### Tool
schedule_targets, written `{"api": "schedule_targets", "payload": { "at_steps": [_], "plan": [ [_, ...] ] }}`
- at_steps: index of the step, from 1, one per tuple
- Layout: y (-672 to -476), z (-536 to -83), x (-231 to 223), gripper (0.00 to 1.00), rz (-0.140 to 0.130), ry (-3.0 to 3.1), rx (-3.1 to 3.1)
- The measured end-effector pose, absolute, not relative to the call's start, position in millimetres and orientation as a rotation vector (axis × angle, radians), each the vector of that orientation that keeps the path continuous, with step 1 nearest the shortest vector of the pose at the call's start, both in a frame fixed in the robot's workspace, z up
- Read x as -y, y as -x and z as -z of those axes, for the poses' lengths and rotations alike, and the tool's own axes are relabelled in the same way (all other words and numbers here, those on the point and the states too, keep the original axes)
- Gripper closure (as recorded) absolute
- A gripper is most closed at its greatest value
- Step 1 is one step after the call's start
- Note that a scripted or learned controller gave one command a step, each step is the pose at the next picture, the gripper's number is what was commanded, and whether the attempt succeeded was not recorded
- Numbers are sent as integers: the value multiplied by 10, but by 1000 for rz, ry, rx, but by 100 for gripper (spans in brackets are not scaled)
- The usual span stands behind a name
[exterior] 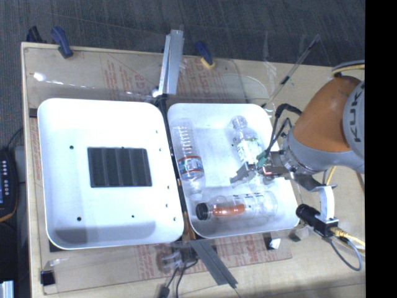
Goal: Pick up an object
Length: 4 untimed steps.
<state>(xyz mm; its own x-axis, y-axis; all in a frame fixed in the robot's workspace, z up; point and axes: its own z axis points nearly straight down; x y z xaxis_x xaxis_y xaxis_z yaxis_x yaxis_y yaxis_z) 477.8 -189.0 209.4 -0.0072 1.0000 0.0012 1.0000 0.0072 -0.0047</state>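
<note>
The right white bin [214, 118] holds three clear plastic bottles. One with a red and blue label [189, 161] lies along the bin's left wall. One with a green and white label [244, 140] lies tilted near the back right. A third with a black cap and orange contents [234, 208] lies crosswise at the front. My gripper [251, 170] is low inside the bin, just in front of the green-labelled bottle's lower end and above the crosswise bottle. The grey arm with its orange band [325, 126] reaches in from the right.
The left white bin [62, 123] has a dark ribbed rectangle [119, 166] on its floor. A metal bar [170, 61] rises at the back between the bins. Blue clamps [61, 41] grip the bench's back edge. Cables [338, 234] trail at the right front.
</note>
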Motion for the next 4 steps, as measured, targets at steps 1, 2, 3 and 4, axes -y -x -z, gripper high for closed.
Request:
{"api": "schedule_targets", "payload": {
  "at_steps": [1, 2, 3, 4],
  "plan": [
    [-4765, -1796, 2103, 0, -4, 2206, 2232],
    [-4923, -1399, 2100, 0, -5, 2492, 1902],
    [-5646, -1595, 2015, 0, -1, 2347, 2085],
    [-5776, -1585, 1990, 0, 0, 2260, 2183]
  ]
}}
